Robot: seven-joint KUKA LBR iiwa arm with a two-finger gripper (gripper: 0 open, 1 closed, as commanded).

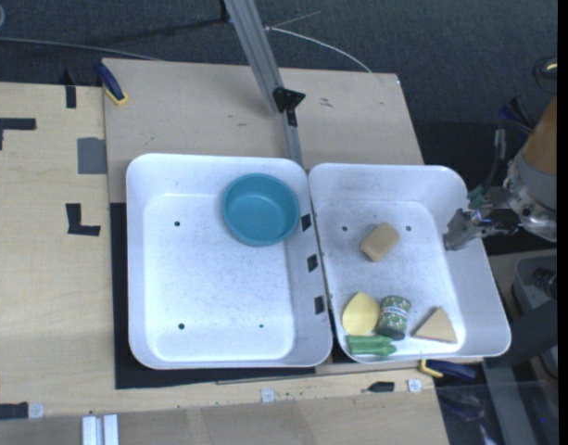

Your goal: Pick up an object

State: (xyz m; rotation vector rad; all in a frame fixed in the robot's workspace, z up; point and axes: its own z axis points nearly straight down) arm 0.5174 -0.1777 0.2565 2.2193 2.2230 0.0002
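A pale wooden bench top [43, 248] is being crossed, from the left, by strips of dark tape, and on it two shallow white plastic bins are being kept side by side so that things can be sorted between them. The left white bin [163, 332] is being occupied by a single round blue bowl [260, 209], which is sitting upright in the far right corner, close against the shared wall. A grey metal pole [256, 40] is being held at a slant above the seam between the bins, probably as part of the camera mount. In the right white bin [422, 188], a tan rounded block [380, 241] is lying alone near the middle, well apart from the rest and so judged the easiest thing to be picked. Along the near wall a yellow rounded lump [360, 313], a green long item [371, 345], a small dark green can [393, 316] and a tan wedge [436, 325] are being crowded together, the first three touching. The two-finger gripper [457, 230] is being held over the bin's right rim, with nothing seen between its tips; how they are set cannot be told, since they are too small and dark
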